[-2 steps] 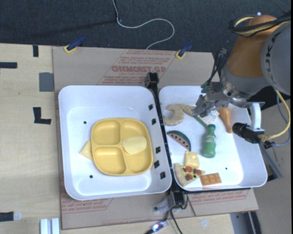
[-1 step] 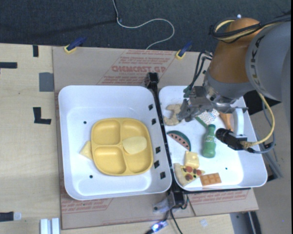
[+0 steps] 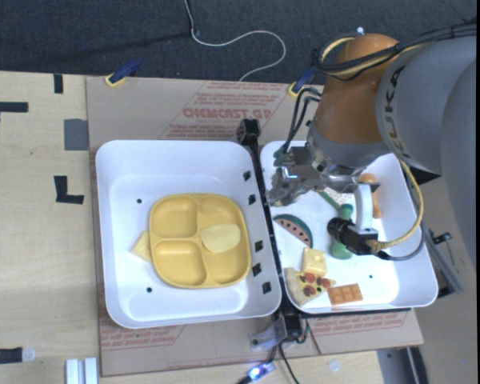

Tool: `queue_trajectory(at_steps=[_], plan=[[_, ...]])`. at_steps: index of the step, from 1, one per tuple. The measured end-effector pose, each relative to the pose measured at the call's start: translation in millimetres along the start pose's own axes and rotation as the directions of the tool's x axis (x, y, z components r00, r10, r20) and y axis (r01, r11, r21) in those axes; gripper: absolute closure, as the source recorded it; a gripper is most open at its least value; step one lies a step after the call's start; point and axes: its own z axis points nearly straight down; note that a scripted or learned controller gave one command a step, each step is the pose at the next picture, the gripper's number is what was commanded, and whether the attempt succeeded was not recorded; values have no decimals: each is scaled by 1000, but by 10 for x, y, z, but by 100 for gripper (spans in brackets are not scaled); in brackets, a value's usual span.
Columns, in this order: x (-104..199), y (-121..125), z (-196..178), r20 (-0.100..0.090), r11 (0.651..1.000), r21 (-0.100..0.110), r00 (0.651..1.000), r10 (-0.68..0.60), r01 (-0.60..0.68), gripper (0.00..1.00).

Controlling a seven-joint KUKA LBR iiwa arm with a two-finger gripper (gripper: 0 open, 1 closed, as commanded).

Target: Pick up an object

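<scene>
My gripper (image 3: 286, 186) hangs low over the upper left part of the right bin (image 3: 400, 286), close to the wall between the bins. Just below it lies a watermelon slice (image 3: 295, 230). Further toward the front are a yellow cheese wedge (image 3: 313, 260), a pizza slice (image 3: 303, 285) and an orange cracker (image 3: 345, 294). A green piece (image 3: 341, 251) sits right of the watermelon. An orange and white piece (image 3: 369, 199) lies under the wrist at the right. Nothing shows between the gripper and these toys.
The left bin (image 3: 120, 238) holds a yellow divided plate (image 3: 176, 250) with a pale yellow slice (image 3: 221, 237) in its right compartment. The bulky arm (image 3: 360, 102) covers the back of the right bin. Black clips line the wall between the bins.
</scene>
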Motion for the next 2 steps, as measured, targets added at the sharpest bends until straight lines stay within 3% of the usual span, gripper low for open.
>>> queue_trajectory(at_steps=[2], plan=[[189,37,182,3,1000,0,1000,5,-5,100]])
